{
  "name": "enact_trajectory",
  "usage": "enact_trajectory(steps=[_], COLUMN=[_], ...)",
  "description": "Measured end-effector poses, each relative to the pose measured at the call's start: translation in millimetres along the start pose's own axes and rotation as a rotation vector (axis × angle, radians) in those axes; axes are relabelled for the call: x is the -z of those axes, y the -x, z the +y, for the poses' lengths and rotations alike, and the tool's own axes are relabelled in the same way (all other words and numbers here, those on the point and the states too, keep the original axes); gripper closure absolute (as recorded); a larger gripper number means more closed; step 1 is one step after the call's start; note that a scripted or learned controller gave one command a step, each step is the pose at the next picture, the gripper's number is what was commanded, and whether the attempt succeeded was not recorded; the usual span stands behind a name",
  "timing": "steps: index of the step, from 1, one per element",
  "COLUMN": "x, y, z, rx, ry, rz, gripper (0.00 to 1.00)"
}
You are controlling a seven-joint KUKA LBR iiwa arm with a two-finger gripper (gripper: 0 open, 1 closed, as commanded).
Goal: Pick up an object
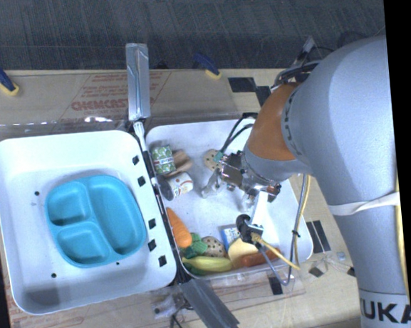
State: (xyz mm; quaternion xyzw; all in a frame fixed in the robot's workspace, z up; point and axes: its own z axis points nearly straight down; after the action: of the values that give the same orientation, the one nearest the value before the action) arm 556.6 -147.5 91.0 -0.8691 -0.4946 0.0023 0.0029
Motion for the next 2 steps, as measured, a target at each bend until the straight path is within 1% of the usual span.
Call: enact_trajectory(steps=[1, 2], x=[35.1, 34.4], y=[72.6, 71.5], z=[-51.1, -51.7], rx=[0.048, 0.051], ry=[0.005, 0.004], rz=[0.0, 0.0], gripper=[0.0, 0.0])
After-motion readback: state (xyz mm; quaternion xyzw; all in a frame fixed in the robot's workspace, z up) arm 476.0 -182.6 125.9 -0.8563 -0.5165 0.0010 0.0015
